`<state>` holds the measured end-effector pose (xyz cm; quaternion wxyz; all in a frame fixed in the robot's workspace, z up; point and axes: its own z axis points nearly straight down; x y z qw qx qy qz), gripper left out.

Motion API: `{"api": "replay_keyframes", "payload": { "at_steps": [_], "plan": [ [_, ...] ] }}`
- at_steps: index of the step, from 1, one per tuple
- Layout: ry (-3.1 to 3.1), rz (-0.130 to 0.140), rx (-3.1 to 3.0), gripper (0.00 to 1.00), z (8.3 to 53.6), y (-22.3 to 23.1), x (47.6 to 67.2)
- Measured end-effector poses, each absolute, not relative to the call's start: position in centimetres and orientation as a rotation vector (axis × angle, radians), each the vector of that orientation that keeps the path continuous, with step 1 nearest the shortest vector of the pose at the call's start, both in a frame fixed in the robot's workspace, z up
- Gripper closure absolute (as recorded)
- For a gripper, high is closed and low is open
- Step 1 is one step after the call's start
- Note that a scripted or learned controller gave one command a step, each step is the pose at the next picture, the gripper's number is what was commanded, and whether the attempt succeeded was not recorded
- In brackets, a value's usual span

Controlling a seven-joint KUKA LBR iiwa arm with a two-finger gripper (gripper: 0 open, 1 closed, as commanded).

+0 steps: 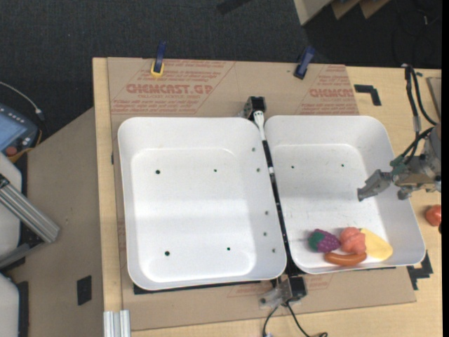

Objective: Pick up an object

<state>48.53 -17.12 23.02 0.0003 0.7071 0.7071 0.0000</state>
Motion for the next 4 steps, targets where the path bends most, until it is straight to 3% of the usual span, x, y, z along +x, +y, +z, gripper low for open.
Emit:
{"api": "replay_keyframes", "payload": {
  "at_steps": [1,2,3,4],
  "plan": [
    [2.215,0.018,2.203,0.0,39.0,-14.4,48.1],
    [2.218,0.013,2.208,0.0,48.0,-11.4,48.0],
    [2.217,0.01,2.212,0.0,53.9,-9.9,48.0],
    [2.218,0.001,2.221,0.0,53.5,-10.5,47.9]
  ]
}}
